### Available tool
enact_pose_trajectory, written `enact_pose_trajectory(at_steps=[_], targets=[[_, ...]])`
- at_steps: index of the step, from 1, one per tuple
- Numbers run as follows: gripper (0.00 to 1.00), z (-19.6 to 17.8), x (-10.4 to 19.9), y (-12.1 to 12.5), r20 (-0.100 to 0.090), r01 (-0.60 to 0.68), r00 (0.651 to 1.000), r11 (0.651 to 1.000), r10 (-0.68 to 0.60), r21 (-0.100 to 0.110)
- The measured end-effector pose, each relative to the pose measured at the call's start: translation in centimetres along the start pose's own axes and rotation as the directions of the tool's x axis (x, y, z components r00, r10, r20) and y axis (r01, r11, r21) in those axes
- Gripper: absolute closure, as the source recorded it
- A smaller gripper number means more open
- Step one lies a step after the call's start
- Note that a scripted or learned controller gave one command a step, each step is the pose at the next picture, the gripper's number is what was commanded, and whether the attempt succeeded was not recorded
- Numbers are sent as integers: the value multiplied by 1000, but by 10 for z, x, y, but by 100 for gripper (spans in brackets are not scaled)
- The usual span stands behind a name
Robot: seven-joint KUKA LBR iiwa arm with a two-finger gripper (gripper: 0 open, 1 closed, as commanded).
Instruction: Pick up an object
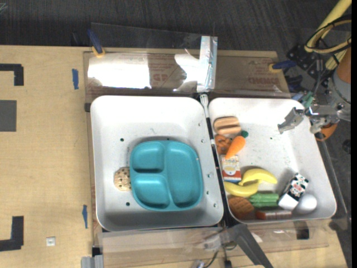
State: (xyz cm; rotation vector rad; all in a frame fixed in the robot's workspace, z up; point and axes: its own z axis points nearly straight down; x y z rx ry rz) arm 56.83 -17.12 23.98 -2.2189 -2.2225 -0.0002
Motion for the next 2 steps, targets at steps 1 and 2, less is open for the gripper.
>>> enact_pose_trajectory(at_steps=[1, 2], targets=[[0, 108, 55, -27, -1, -55, 999, 998, 55, 8], [0, 152, 66, -73, 5, 53, 999, 999, -52, -11]])
